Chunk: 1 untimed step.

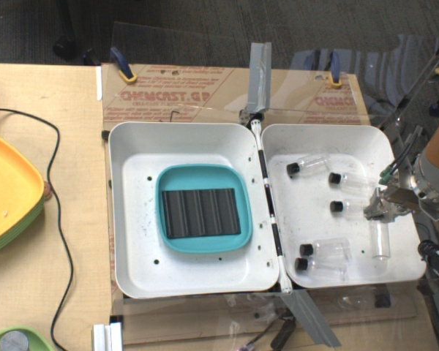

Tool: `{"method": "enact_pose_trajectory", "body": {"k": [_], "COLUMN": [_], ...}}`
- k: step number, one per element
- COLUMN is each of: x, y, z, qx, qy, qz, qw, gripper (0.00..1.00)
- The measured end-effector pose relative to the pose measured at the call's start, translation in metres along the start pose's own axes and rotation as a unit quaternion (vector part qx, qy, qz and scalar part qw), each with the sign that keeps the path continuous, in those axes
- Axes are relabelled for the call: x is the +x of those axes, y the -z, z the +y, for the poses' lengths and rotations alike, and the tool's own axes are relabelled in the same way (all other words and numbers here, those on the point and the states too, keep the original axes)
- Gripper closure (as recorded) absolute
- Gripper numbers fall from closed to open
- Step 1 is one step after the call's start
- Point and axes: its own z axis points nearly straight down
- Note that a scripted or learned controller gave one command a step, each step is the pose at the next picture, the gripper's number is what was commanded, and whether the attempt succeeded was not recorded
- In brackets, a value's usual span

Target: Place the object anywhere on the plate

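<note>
The objects were small clear vials with black caps, scattered loose in the right bin (395,265). One vial (381,241) stood apart near that bin's right wall, upright or nearly so, with its cap hidden, and directly below the gripper (384,207). Others lay on their sides: one at the upper left (307,166), two black caps with faint bodies near the middle (335,178) (337,206), and a pair close together at the lower left (323,256). By the look of them, such vials would be very light, stiff and smooth-walled, so they could roll or squirt out from a pinch; the safest hold would probably be across the middle of the body, square to its length, rather than on the cap or the rounded end. The gripper hung low over the right side of the bin, just above the near vial, but whether its fingers were spread or closed could not be told from the metal shapes visible there, and no vial was clearly seen between them. The plate (203,175), teal with a dark ribbed centre, sat in the middle of the left bin (132,218), well apart from every vial. Carrying one across the divider between the bins would call for a firm, steady hold.
</note>
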Motion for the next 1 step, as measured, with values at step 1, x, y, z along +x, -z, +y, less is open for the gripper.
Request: {"method": "enact_pose_trajectory", "body": {"k": [1], "x": [0.0000], "y": [0.0000], "z": [0.0000], "qx": [0.000], "qy": [0.000], "qz": [0.000], "qw": [1.0000], "gripper": [0.00]}}
